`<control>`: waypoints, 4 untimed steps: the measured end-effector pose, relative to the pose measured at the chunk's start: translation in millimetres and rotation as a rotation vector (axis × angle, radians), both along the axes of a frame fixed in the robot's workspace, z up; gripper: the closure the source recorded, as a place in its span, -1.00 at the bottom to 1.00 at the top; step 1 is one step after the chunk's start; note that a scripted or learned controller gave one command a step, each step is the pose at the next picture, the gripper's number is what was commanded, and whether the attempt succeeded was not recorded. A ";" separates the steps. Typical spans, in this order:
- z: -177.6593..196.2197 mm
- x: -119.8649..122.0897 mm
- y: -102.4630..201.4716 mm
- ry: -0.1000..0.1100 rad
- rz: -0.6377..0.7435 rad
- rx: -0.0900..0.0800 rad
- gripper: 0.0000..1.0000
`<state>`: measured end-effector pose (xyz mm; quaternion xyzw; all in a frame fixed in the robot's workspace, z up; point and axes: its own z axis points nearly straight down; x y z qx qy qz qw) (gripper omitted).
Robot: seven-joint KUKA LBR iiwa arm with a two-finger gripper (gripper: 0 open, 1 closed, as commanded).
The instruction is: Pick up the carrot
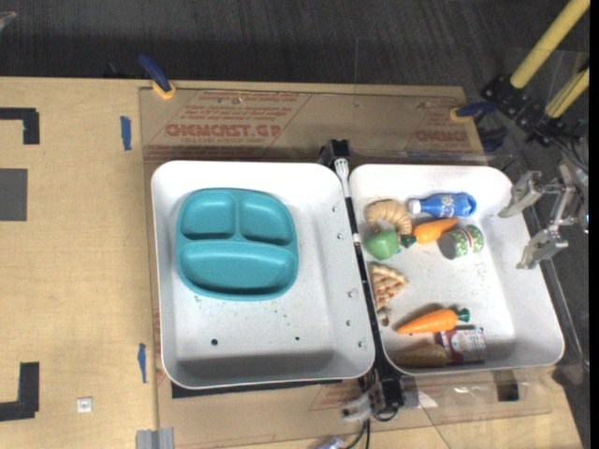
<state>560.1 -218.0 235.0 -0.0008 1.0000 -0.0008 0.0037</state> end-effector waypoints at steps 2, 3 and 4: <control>-143.0 -72.0 105.3 -0.019 0.195 -0.005 -1.00; -144.6 16.6 104.2 -0.011 0.078 0.000 -1.00; -144.1 -39.7 114.6 -0.006 0.054 0.000 -1.00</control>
